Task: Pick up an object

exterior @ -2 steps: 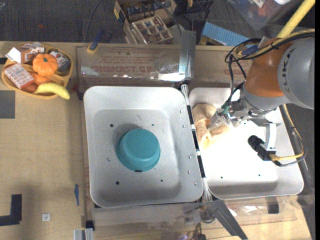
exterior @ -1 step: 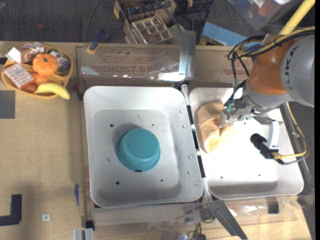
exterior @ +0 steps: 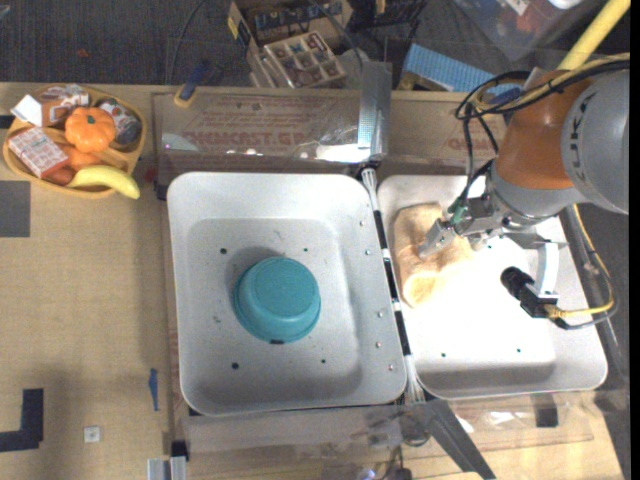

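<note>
The arm [exterior: 555, 143] reaches in from the right, and its gripper [exterior: 440, 240] hangs low over the left part of the right bin [exterior: 520, 358], right at a pale tan, bread-like object [exterior: 420, 263] that lies against that bin's left wall. The gripper tip overlaps the upper part of this object, but whether it touches it or hovers just above cannot be told. Whether the gripper is released or clenched cannot be told either: the tip is small and blurred against the tan surface, and nothing shows clearly caught in it.

The left bin [exterior: 200, 218] holds a teal bowl [exterior: 278, 299], upside down near its middle, well apart from the arm. Off the bins, at the far left corner of the bench [exterior: 80, 308], sits a basket of toy food [exterior: 72, 140] with a small pumpkin and a banana.

As for progress, the approach looks done: the arm is lowered onto its likely target, the tan object. What is left, by my reading, is the real work of the task: a firm grasp on the object and a lift clear of the bin floor. The object rests flat in the bin, so nothing is picked up yet
</note>
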`<state>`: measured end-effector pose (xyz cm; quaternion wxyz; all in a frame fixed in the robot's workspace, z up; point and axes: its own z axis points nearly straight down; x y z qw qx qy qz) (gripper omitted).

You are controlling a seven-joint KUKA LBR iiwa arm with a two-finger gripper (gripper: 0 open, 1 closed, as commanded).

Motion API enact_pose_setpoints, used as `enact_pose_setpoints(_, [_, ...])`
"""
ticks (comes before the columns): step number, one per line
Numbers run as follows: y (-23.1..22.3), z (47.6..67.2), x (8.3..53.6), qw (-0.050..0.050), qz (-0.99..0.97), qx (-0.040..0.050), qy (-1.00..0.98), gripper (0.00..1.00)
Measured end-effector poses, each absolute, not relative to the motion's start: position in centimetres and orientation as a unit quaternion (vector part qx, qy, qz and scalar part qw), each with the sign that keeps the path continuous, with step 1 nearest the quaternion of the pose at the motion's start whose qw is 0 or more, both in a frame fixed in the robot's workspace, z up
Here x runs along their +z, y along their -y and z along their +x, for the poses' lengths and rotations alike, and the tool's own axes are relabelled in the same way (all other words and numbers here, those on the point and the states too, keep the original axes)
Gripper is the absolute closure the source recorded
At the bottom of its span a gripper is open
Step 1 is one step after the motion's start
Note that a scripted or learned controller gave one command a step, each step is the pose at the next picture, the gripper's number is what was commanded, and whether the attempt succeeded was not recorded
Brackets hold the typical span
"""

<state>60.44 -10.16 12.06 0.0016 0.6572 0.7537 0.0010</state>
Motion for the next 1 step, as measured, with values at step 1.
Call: enact_pose_setpoints(1, [9.79,63.51,9.17,0.005,0.585,0.0032,-0.811,0.00])
